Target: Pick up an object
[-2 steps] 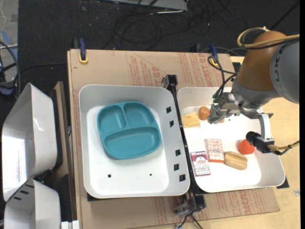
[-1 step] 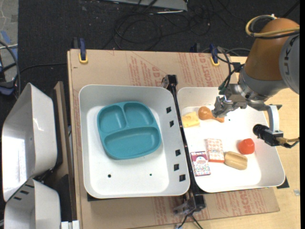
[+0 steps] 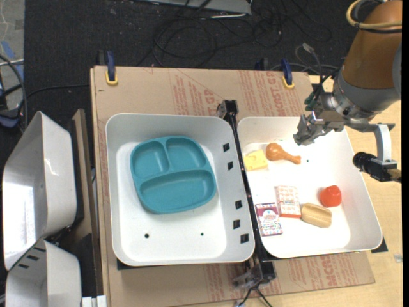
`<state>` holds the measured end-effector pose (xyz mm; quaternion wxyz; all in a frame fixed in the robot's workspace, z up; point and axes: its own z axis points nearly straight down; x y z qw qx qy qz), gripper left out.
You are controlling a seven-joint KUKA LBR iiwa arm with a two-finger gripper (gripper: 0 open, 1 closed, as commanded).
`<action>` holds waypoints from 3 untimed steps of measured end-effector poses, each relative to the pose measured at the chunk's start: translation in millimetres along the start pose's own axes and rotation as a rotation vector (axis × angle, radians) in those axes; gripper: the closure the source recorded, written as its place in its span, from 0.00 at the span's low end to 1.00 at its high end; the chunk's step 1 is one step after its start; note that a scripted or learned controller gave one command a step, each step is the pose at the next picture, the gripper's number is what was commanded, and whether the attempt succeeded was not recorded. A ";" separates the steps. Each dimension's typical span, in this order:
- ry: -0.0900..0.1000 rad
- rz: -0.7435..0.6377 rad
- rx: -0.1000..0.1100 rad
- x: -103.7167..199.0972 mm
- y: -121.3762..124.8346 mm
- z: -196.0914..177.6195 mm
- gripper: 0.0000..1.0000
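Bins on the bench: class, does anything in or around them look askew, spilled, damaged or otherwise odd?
Nothing looks spilled or broken. The teal divided plate sits slightly rotated in the left bin. In the right bin, the two small cards lie at different angles, loosely scattered with the toy foods. The gripper hangs above that bin's far edge.

Two bins side by side on the bench (image 3: 192,91). In the left bin (image 3: 121,235), a divided plate (image 3: 172,174), roughly centred. In the right bin (image 3: 358,235), toward the back-left, a toy drumstick (image 3: 282,153) with a cheese-like block (image 3: 256,161) just left of it. Hanging over the back of that bin, just right of the drumstick, the gripper (image 3: 307,134). Nearer the front, two small cartons (image 3: 269,219) (image 3: 287,201) (touching or barely apart, hard to call), a bread roll (image 3: 316,215) right of them, and a tomato-like piece (image 3: 330,196) just behind the roll.
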<state>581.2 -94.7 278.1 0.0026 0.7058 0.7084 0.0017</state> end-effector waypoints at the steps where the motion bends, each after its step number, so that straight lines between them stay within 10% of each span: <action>1: 0.002 -0.004 0.007 59.6 3.1 4.0 1.00; 3: 0.003 -0.005 0.006 167.8 -12.4 19.8 1.00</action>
